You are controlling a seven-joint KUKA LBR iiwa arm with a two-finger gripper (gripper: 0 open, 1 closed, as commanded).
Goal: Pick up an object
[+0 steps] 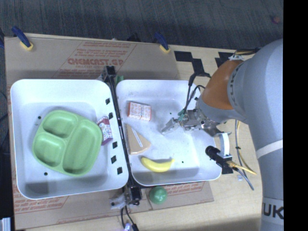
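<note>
The gripper [169, 125] is seen low over the right bin [159, 87] centre, fingers apart and holding nothing, with the banana [157, 164] lying crosswise beside the bin's front edge, nearer than it.

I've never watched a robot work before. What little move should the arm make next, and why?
Probably a short shift toward the banana. The gripper sits over bare floor in the right bin with nothing between its fingers, and the banana lies just below it in the camera view, apart from other items.

Right bin's [192, 88] far side open — banana [157, 164] near.
</note>
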